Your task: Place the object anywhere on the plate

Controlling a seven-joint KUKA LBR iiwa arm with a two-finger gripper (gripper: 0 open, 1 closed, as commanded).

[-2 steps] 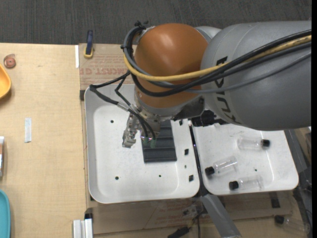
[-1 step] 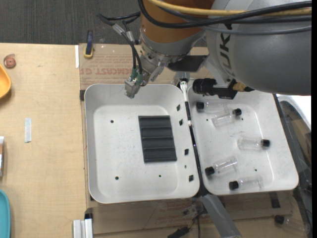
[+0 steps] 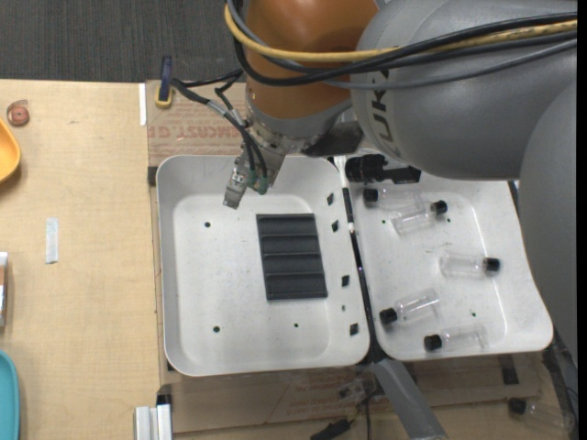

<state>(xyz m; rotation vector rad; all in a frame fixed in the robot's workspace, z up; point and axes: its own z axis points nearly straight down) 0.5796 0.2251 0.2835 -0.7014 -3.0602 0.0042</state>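
Camera view: right bin (image 3: 514, 324) (perhaps five) vials (image 3: 470, 266)

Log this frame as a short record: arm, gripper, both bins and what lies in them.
arm: grey with orange band, reaching in from the right, over the bins' far edge
gripper: above the far part of the left bin
left bin: holds a black ribbed plate, near the middle
right bin: holds five clear vials with black caps, e.g., scattered and lying flat
plate load: nothing on it

Wooden bench (image 3: 83, 273), 2 white bins (image 3: 183, 337) (side by side)
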